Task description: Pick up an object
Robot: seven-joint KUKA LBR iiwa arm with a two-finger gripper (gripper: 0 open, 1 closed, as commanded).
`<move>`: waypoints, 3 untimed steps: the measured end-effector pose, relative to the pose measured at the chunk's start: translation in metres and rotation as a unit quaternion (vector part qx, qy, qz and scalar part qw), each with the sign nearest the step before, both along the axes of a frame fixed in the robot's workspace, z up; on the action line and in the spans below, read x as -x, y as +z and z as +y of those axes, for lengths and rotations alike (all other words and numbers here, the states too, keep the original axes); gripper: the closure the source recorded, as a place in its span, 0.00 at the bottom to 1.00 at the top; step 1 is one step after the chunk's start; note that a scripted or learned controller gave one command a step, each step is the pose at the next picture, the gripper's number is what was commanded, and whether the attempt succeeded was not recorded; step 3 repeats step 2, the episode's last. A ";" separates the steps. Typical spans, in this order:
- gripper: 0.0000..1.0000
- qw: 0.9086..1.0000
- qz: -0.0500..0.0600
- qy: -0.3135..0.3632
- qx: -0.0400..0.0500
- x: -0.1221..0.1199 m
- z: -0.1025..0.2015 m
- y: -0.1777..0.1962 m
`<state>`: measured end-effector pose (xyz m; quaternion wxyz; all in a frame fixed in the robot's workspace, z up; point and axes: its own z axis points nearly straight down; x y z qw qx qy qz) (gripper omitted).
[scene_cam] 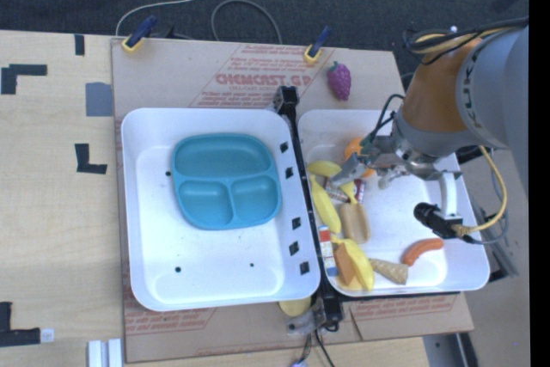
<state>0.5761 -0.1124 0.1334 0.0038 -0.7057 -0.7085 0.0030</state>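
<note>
Camera view, from above at a slant. Two white bins side by side on brown board: left bin (137, 185), right bin (464, 271). In left bin, a blue divided plate (227, 181), lying flat near the middle. Grey arm (481, 90) with orange band reaching in from the right, over the right bin's upper part. Gripper (354, 174) low over the bin's left half, just above a yellow banana (324, 200); fingers dark and blurred against the clutter, cannot tell whether apart or together. Nothing seen between them. Just beside the gripper, a small orange piece (355, 150). Lower down: tan bread roll (354, 223), yellow-orange wedge (354, 264), cone (391, 272), red sausage (423, 250) near the right side. Purple grapes (339, 80) on the board, outside the bins, above the right one.
</note>
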 end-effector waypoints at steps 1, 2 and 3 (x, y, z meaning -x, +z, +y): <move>0.00 1.000 -0.004 0.000 0.001 -0.043 0.010 -0.051; 1.00 1.000 -0.007 -0.001 0.001 -0.044 0.009 -0.036; 1.00 1.000 -0.007 -0.001 0.001 -0.044 0.009 -0.036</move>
